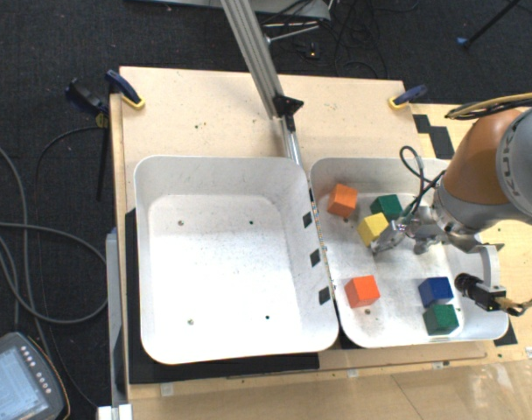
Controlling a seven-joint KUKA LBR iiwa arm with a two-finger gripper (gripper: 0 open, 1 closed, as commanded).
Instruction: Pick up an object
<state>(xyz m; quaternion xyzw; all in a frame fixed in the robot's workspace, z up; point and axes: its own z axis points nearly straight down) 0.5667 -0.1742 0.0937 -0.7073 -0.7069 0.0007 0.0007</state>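
The bins (222, 169) look like smooth, slightly glossy white plastic, finely speckled. The bench (213, 103) is pale, matt wood or board. The blocks, such as the orange one (363, 290) at 6 o'clock in the right bin, look matt. The arm's band (478, 160) is glossy orange.

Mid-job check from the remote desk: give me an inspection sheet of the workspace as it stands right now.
Surface: wooden bench bearing a left bin and a right bin, both white, side by side.
Job's things: all in the right bin: two orange blocks, yellow block, two green blocks, blue block.
Clutter: nothing seen.
Gripper: gripper low over the right bin, right beside the yellow block; whether it grips anything cannot be told.
Cables: black cables on the floor to the left; a black cable loops along the arm's wrist.
Surroundings: dark floor, clamps at the bench corners, metal pole, a pendant's screen at lower left.
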